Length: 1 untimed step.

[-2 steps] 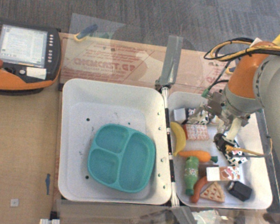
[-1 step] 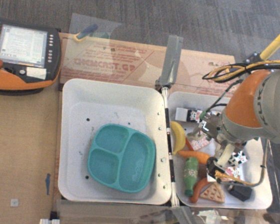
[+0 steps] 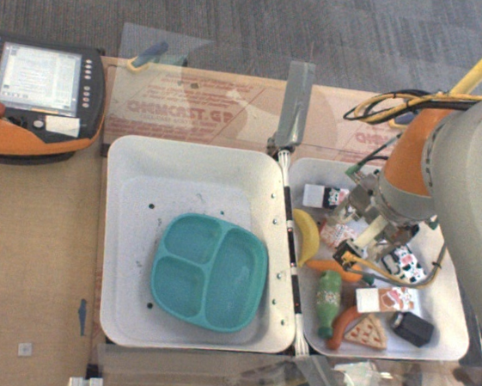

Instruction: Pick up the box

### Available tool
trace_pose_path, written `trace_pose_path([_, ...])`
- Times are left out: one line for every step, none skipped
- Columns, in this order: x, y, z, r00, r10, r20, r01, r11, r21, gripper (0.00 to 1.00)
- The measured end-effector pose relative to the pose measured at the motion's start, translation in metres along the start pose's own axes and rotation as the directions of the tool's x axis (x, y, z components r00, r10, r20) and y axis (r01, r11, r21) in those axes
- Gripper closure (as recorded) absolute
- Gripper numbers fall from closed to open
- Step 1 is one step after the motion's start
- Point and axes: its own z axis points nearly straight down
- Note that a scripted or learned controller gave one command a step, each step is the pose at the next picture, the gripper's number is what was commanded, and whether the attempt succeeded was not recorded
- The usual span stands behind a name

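Note:
The right bin [image 3: 448, 346] holds several items. A small white and black box [image 3: 324, 196] lies near its far left corner. A white and red box [image 3: 390, 298] lies toward the front right, beside a black block [image 3: 413, 329]. My gripper [image 3: 361, 234] hangs low over the middle of this bin, above a pinkish packet [image 3: 337, 233]. It is to the right of and a little nearer than the small white and black box, and above-left of the white and red box. Nothing is seen held in it.
Also in the right bin are a banana [image 3: 305, 235], a carrot [image 3: 333, 267], a green bottle [image 3: 328, 296], a sausage [image 3: 343, 326], a pizza slice [image 3: 367, 334] and a cow-patterned piece [image 3: 407, 264]. The left bin [image 3: 126, 218] holds a teal divided plate [image 3: 210, 273]. A control pendant [image 3: 36, 97] lies at far left.

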Motion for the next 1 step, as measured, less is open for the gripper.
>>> trace_pose_path([0.0244, 0.0384, -0.0294, 0.938, 0.345, 0.04, -0.346, 0.938, 0.026, 0.0])
